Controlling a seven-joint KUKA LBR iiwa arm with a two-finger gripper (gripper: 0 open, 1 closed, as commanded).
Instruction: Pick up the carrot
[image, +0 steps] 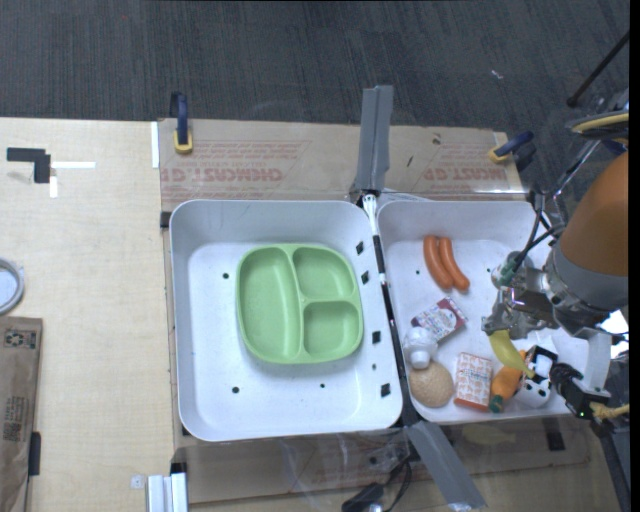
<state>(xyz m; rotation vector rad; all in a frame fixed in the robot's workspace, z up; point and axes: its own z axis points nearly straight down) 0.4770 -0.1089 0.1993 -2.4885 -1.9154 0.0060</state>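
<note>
Here, two shallow white bins are seen side by side on the bench (80, 300). In the left bin (200, 400) a green divided plate (299, 302) is laid near the centre. The right bin (400, 215) is filled with small things: two sausages (445, 262) toward 12 o'clock, a small wrapped packet (438, 320) at the centre, a white egg-like ball (419, 350) and a round bun (431, 384) toward 7 o'clock, and a red-printed packet (473, 380) at 6 o'clock. The carrot (505, 385) is found at about 5 o'clock, just beside that packet and touching a yellow banana-like piece (505, 350) above it; a black-and-white toy (537, 385) lies beside it. The gripper (520, 318) is held over the bin's 3 o'clock side, above the yellow piece; whether it is open cannot be told.
</note>
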